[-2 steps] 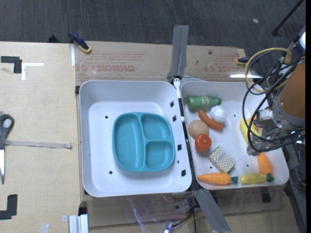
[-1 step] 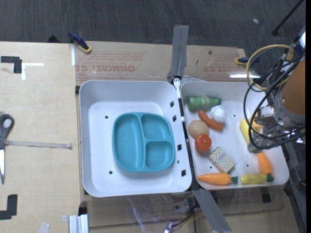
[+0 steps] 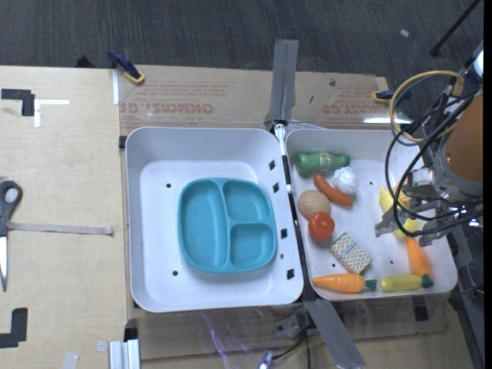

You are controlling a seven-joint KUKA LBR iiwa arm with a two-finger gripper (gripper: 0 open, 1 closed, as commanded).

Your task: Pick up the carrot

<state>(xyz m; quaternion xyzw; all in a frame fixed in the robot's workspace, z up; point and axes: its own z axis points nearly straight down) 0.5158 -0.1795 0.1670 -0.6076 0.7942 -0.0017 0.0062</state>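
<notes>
The landmark was the right bin (image 3: 361,133). Well to its left, a pair of scissors (image 3: 6,206) lay on the bench. Just left of it, touching wall to wall, sat the left bin (image 3: 138,206) with a blue divided plate (image 3: 228,225) in its middle.

Inside the right bin, along its near wall, the carrot (image 3: 338,284) lay on its side, long axis running left-right, pointed end toward the bin's left wall and green stub to the right. Just right of that stub lay a yellow piece (image 3: 401,284), end to end with it. Toward the bin's left side stood a tomato (image 3: 321,225) and a checkered block (image 3: 350,253), and near the far wall a green bottle (image 3: 323,161).

At the bin's right side the gripper (image 3: 407,225) hung over a yellow fruit (image 3: 388,201) and a second orange piece (image 3: 417,257), which may be another carrot. Whether its fingers were parted or closed could not be told, and nothing could be seen held between them.

The lying carrot was left of the gripper and nearer the front wall; my judgement is that the reach called for travel leftward and a grasp across the short width.
</notes>
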